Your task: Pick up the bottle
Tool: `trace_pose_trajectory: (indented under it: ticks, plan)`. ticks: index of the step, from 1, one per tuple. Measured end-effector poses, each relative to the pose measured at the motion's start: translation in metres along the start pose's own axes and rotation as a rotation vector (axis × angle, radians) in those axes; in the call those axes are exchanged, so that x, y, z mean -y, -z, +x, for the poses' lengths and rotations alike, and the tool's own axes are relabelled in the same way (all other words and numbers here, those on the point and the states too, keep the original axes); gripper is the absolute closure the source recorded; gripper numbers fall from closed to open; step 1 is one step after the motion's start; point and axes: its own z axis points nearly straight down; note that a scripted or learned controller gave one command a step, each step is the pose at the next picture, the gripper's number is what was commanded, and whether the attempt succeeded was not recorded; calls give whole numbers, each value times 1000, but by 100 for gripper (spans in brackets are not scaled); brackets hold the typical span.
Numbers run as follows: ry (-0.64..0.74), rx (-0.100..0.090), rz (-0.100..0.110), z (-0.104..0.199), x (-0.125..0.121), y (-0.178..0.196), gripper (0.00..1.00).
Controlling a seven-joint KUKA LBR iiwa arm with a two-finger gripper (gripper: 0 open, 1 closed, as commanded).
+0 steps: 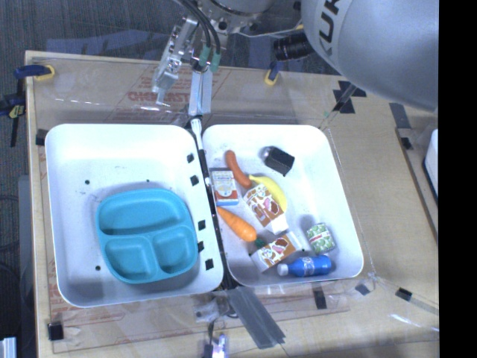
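A small blue bottle with a white cap lies on its side at the front edge of the right bin, its cap pointing left. Up at the back of the bench, my gripper hangs above the dividing line between the two bins, well away from the bottle. Its two fingers stand apart and open, and nothing is between them.
Beside the bottle lie a patterned pouch and a green can. Further back in the right bin are a carrot, two cartons, a banana, a sausage and a black block. A blue divided tray sits in the left bin.
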Motion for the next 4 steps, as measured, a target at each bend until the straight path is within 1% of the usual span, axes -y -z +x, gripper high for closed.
trace_pose_trajectory:
  ticks: [1, 2, 3, 4]
  plan:
    - [-11, -2, 1, 10, 19, 0, 100]
    - [239, 2, -1, 10, -12, 1, 100]
    - [-274, 1, -1, 24, -37, 0, 100]
    - [407, -3, 1, 30, -25, 0, 100]
